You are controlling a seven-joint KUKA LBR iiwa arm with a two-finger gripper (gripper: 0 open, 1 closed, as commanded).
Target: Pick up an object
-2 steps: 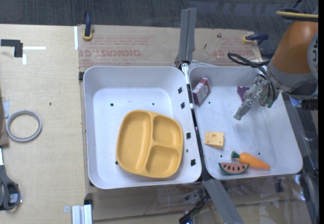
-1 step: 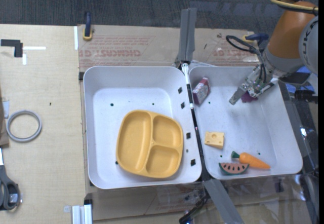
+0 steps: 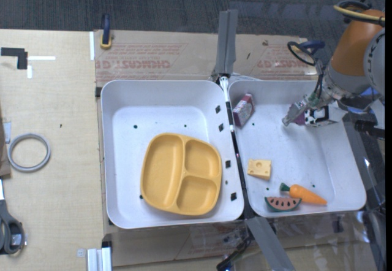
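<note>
The right bin (image 3: pixel 343 159) holds a maroon box (image 3: pixel 243 109) leaning against its left wall, a yellow cheese wedge (image 3: pixel 260 168), an orange carrot (image 3: pixel 307 195) and a watermelon slice (image 3: pixel 283 203) at the front. My gripper (image 3: pixel 294 116) hangs low over the bin's back right part, tilted down and to the left. It is about a hand's width right of the maroon box. A purple and white patch shows right at the gripper, too small to identify.
A yellow divided plate (image 3: pixel 182 173) lies in the left bin (image 3: pixel 122 141). On the bench at left are a tape ring (image 3: pixel 27 152) and scissors (image 3: pixel 9 236). Cardboard (image 3: pixel 159 55) with a clamp (image 3: pixel 106 32) lies behind the bins.
</note>
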